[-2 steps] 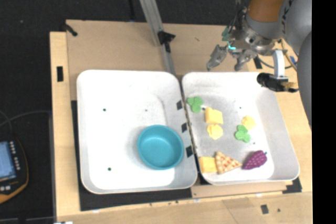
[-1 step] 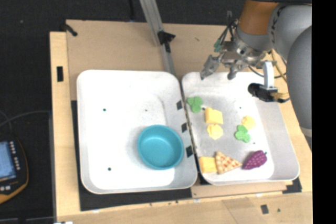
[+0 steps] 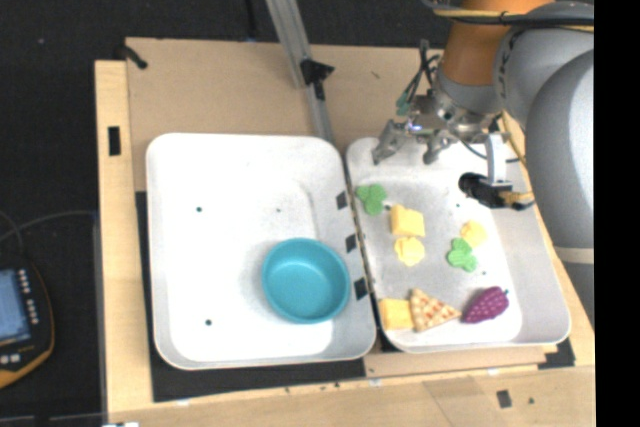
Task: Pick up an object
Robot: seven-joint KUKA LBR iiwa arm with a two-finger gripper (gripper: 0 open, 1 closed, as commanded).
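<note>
Round teal plastic bowl sat in left shallow white bin; right white bin held small toy foods including purple plastic grapes; claw hovered splayed, holding nothing, over right bin's far edge

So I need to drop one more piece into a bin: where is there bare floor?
The left bin is bare across its upper half and left side; only the blue bowl sits at its lower right. The right bin is crowded with toy food, such as the purple grapes and the pizza slice, and the tool hangs over its top edge.
</note>
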